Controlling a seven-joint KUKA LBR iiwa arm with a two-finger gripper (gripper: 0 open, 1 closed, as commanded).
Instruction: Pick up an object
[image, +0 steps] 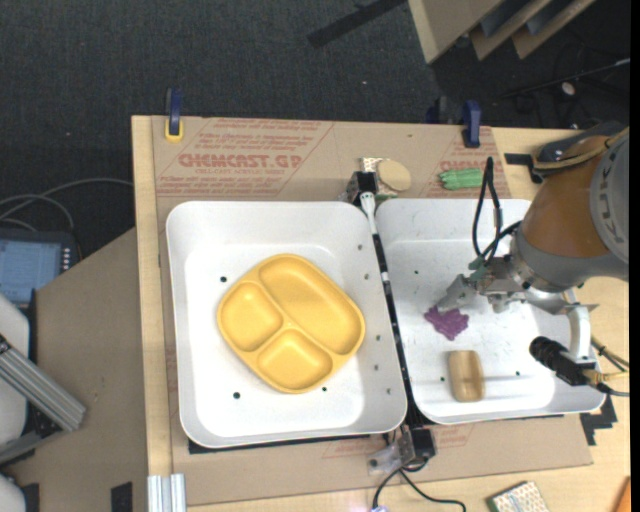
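A small purple object (447, 321) lies in the middle of the right bin (430, 240). A tan wooden block (464, 375) rests just in front of it, near the bin's front wall. My gripper (472, 290) hangs low over the right bin, close to the purple object's upper right side. Nothing visible is held in it. The grey arm with its orange band (565, 215) comes in from the right and covers the bin's right part.
The left bin (190, 260) holds a yellow divided plate (290, 321). A green item (462, 179) and a round tan disc (395, 176) lie on the bench behind the bins. Black cables run along the arm.
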